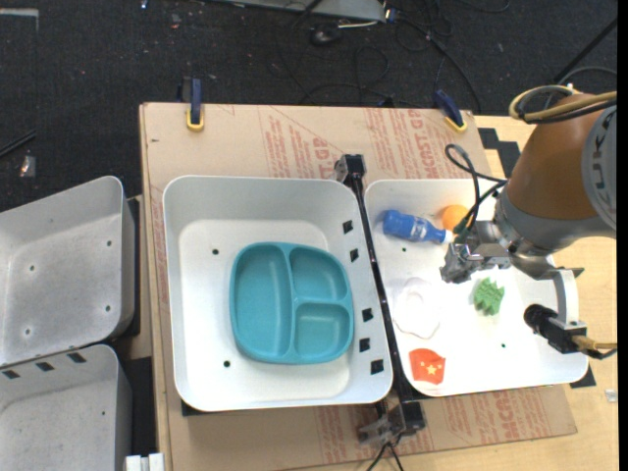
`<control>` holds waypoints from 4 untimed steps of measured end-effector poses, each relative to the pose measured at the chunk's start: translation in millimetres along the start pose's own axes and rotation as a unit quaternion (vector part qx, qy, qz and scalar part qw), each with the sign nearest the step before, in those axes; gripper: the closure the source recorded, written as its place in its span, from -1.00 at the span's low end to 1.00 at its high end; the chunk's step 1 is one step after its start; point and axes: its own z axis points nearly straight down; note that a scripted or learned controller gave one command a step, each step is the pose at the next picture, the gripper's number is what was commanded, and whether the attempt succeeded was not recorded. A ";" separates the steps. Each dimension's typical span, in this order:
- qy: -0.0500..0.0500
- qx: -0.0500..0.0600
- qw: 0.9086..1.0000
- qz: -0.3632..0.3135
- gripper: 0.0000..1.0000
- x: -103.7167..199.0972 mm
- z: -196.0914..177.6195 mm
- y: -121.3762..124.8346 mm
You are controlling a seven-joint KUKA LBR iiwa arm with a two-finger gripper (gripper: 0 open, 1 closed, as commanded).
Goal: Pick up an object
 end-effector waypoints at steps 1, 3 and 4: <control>0.000 -0.001 1.000 0.000 1.00 -3.2 -63.3 -0.1; 0.002 0.003 1.000 -0.003 1.00 101.6 -42.2 -6.4; 0.001 0.002 1.000 -0.003 1.00 152.1 -50.2 0.9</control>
